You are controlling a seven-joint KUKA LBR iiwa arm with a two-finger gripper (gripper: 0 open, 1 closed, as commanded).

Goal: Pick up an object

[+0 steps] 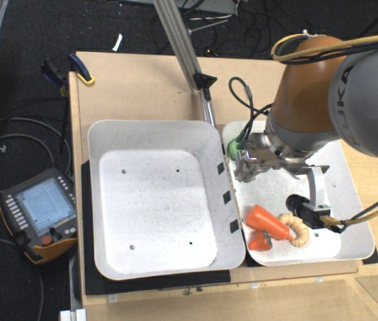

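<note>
Camera view, tapered glossy orange carrot [269, 222], knobbly beige ring [298, 229]

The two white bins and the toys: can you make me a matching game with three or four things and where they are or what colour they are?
Things:
1. orange carrot-shaped toy
2. small green object
3. beige ridged curved toy
4. handheld control pendant with a screen

Clues:
A. outside the bins, left of the bench
B. right bin, by its left wall, beside the arm
C. orange, right bin, near the front
D. pale, touching the carrot's right end

Pairs: 1-C, 2-B, 3-D, 4-A
</note>
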